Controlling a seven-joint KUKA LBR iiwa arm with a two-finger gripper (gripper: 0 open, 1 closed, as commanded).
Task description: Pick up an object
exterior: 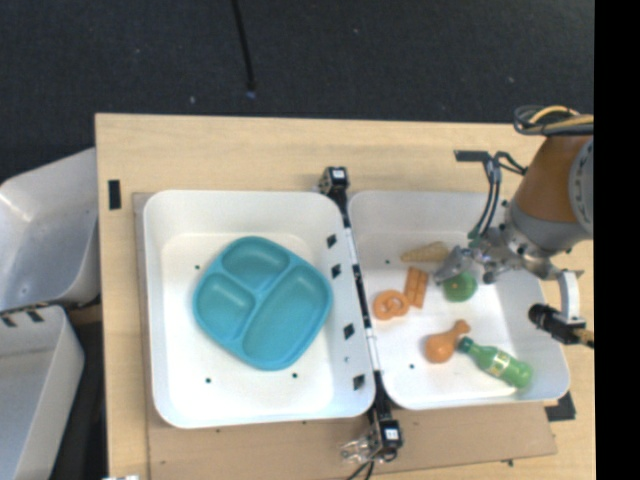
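Gripper [462, 273]: low in the right bin [395, 383], at its upper middle, reached in from the right under the grey arm [552, 183] with its orange band. The metal fingers stand a little apart, one on either side of a small green round object [460, 288], which sits between their tips. Whether the fingers press on it or merely flank it cannot be told; the object looks to rest on the bin floor.

Beige wedge-shaped piece [426, 254]: just left of the gripper, lying flat, near but apart from the fingers.

Orange ridged block [416, 288]: left of the green round object and below the wedge, standing lengthwise.

Orange ring [389, 306]: touching or just beside the block's lower left edge.

Orange drumstick-shaped toy [445, 343]: lower in the same bin, lying on its side.

Green bottle [497, 362]: just right of the drumstick toy, tilted, neck end toward the toy, near the bin's lower right corner.

Left bin [165, 378]: beside the right one, sharing a central divider fitted with black clips.

Blue divided tray [262, 301]: flat in the middle of the left bin, turned at an angle, three compartments visible.

Bench [220, 153]: light wood, bearing both bins.
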